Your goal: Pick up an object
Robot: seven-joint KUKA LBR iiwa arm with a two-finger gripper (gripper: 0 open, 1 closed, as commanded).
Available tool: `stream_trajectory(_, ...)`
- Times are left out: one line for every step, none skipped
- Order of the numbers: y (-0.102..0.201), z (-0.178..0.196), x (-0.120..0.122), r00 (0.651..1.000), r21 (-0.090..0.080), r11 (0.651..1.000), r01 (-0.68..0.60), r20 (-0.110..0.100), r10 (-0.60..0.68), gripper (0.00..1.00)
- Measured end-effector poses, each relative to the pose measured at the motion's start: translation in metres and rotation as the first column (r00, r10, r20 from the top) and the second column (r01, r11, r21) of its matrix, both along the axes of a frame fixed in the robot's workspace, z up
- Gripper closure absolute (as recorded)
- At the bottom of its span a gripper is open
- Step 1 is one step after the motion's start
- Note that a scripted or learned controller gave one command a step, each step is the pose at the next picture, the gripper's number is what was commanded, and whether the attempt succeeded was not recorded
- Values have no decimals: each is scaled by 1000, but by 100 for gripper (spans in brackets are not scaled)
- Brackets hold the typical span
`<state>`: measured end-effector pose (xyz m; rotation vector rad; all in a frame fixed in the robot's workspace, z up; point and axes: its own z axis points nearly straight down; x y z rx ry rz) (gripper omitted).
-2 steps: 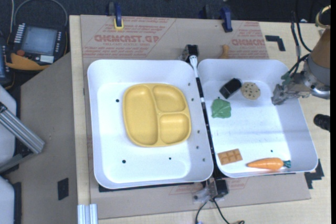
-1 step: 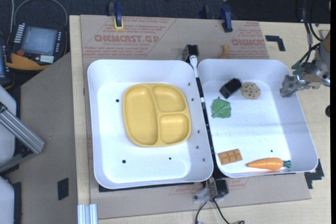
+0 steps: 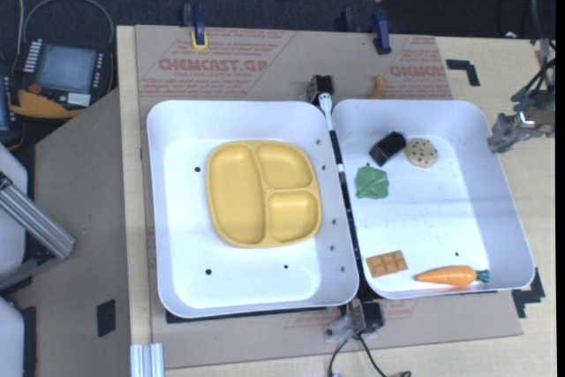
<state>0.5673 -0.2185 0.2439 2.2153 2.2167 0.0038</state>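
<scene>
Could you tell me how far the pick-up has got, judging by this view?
Nothing looks done yet. The gripper sits at the right bin's outer rim, apart from every item. In that bin lie the orange toy carrot, tan waffle square, green leaf piece, black block and round speckled cookie. Reaching, closing on one and lifting all remain.

Arm (image 3: 530,115) cut off at right edge.

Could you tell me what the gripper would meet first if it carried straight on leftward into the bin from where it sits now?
Probably the cookie, though the gripper may pass above it; height is unclear.
</scene>
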Motion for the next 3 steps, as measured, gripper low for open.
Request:
stream_trajectory(54,5,-7,1000,6,1000,-4,-8,4,100)
stream_trajectory(106,11,-1,1000,6,1000,-6,-8,6,100)
stream_trajectory(169,9,0,1000,7,1000,-6,-9,6,100)
